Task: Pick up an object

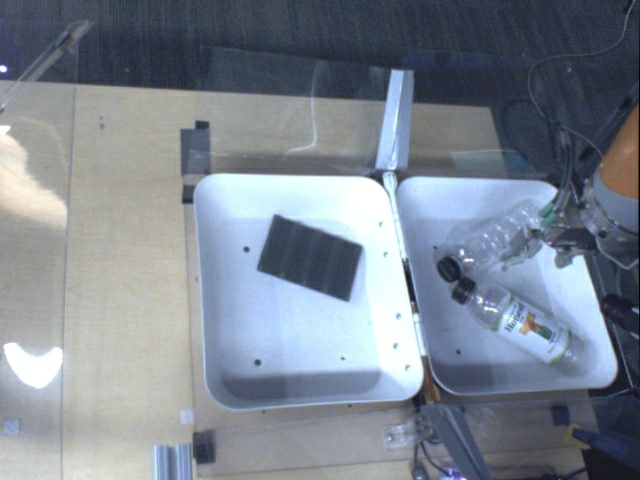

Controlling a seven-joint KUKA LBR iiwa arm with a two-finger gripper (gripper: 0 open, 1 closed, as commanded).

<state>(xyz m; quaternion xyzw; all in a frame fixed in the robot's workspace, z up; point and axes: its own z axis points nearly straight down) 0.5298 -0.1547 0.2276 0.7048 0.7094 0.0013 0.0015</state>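
Note:
The right bin (600, 368) holds two clear plastic bottles with black caps. The upper bottle (490, 238) is crumpled and lies slanted, with its cap at the lower left. Nearer the front lies the lower bottle (520, 320), which has a white and orange label. A dark grey rectangular pad (310, 256) lies flat in the left bin (215, 298). My gripper (556, 240) hangs at the right side of the right bin, right beside the upper bottle's base. Whether it touches the bottle cannot be made out.
A metal divider post (396, 118) rises behind the seam between the bins. Cables (560, 98) hang at the back right near the arm (615, 183). The wooden bench (100, 268) extends to the left of the bins.

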